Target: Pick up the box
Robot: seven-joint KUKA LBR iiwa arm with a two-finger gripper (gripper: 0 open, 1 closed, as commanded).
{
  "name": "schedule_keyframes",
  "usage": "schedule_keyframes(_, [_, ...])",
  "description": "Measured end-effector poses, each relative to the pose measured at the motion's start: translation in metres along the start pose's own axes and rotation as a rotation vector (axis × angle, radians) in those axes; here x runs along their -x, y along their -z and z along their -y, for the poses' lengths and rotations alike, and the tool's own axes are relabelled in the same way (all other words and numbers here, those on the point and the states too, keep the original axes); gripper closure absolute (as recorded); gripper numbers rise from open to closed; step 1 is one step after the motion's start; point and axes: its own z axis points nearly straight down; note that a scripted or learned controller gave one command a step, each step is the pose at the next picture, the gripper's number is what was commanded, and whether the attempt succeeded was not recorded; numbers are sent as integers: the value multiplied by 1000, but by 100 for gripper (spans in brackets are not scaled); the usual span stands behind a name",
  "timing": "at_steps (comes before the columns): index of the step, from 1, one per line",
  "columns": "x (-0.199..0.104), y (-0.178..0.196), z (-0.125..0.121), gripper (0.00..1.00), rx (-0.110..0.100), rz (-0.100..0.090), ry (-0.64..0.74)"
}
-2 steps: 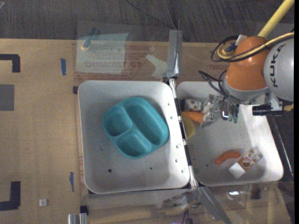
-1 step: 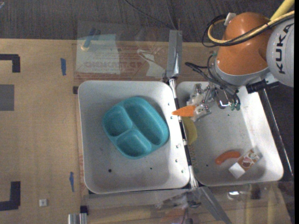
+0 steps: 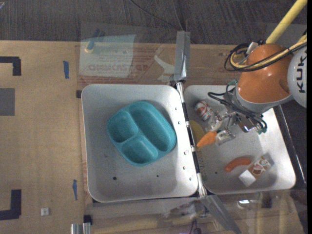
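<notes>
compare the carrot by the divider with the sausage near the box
The carrot is bright orange and tapered; the sausage is redder with rounded ends. The carrot lies against the bin's left wall, right beside the hand; the sausage lies further toward the near edge, next to the box. Both rest in the right bin, tilted alike.

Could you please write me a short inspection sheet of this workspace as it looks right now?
Surface: wooden bench bearing two white bins, left bin and right bin.
Job's things: box lying at the right bin's lower right, apart from the gripper.
Clutter: teal divided plate in the left bin; can, carrot and sausage in the right bin.
Grippers: gripper low over the right bin near the carrot; finger state unclear.
Cables: black cable on the floor; cables looped at the wrist.
Surroundings: dark carpet; blue tape marks.
</notes>
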Motion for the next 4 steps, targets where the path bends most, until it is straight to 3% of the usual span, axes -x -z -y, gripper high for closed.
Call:
schedule_keyframes(1, [13,-25,10,100,-3,8,392])
schedule_keyframes(2, [11,-25,14,0,-8,4,389])
schedule_keyframes(3, [62,-23,59,0,-5,9,218])
schedule_keyframes(4, [-2,-27,103,0,-2,2,212])
